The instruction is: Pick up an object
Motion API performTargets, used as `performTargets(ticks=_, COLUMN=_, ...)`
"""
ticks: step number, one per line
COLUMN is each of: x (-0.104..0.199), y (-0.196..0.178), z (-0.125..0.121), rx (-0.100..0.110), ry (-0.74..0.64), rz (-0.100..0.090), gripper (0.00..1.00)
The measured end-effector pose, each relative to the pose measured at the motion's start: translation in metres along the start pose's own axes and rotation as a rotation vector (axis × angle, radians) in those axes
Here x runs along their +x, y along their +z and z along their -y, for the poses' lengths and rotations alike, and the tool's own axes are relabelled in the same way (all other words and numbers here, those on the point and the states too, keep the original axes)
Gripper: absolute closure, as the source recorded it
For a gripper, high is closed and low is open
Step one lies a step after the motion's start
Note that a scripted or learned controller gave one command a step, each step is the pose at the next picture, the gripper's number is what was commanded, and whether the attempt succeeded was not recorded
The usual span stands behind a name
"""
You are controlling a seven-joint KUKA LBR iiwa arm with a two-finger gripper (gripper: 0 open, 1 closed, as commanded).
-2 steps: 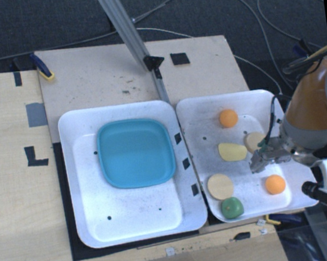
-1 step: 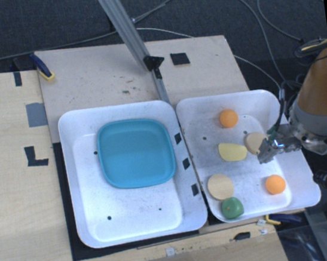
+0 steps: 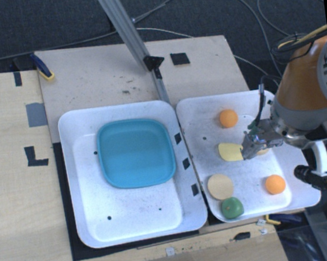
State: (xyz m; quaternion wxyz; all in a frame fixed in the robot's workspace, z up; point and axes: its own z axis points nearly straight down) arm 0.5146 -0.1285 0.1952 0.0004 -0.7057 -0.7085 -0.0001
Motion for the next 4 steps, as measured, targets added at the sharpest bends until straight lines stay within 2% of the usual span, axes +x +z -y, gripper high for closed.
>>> performTargets(ticks=3, x=0.144, y=-0.029, z=-0.063, rx=-0.001, ry=0.000, rz=0.000, gripper=1.00)
performTargets(ticks=4, x=0.198, y=-0.023, z=-0.088, rx=0.001, ry=0.000, rz=0.000, gripper=1.00)
